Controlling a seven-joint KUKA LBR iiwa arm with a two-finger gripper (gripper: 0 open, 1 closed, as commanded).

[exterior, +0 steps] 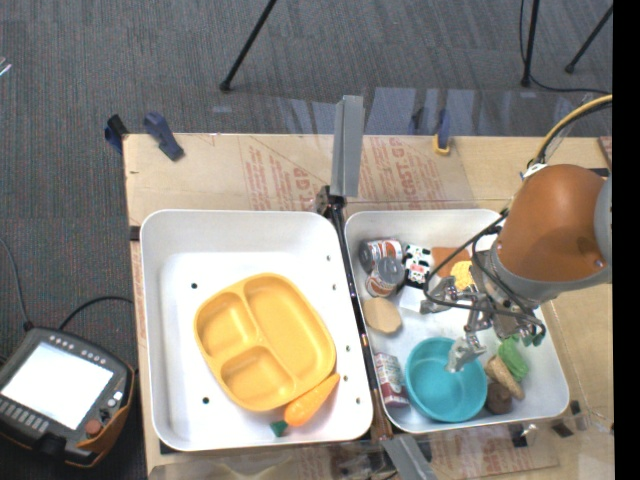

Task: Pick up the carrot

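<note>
The orange carrot with a small green tip lies in the left bin, against the near right edge of a yellow divided plate. My gripper hangs over the right bin, above the rim of a teal bowl, far to the right of the carrot. Nothing shows between its fingers. The orange wrist band hides part of the right bin behind it.
The right bin holds a soda can, a black-and-white cube, a tan piece, a red can, a green item and a brown lump. A grey post stands between the bins.
</note>
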